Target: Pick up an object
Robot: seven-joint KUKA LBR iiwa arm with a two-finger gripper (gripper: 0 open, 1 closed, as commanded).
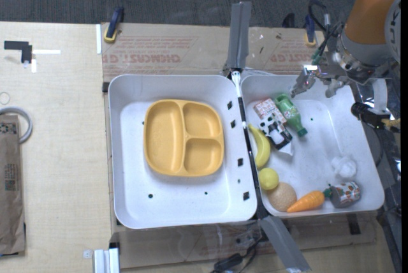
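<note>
**Hand over the right bin's far edge, objects below and nearer**

The hand (pixel 317 77) hangs at the far rim of the right bin (pixel 363 138), under the grey arm (pixel 373 16) with its orange band. Its two fingers look spread apart, with nothing between them.

The nearest object is a green bottle (pixel 291 115), lying tilted just below and left of the hand, apart from it. Beside the bottle lies a black-and-white packet (pixel 275 128), and left of that a banana (pixel 259 145) along the bin's left wall. Near the front wall sit a lemon (pixel 268 178), a tan ball (pixel 281 196) and a carrot (pixel 306 201), close together. A small can (pixel 345 193) lies at the front right corner, well apart from the hand.

The left bin (pixel 127 157) holds a yellow divided plate (pixel 184 137).
</note>
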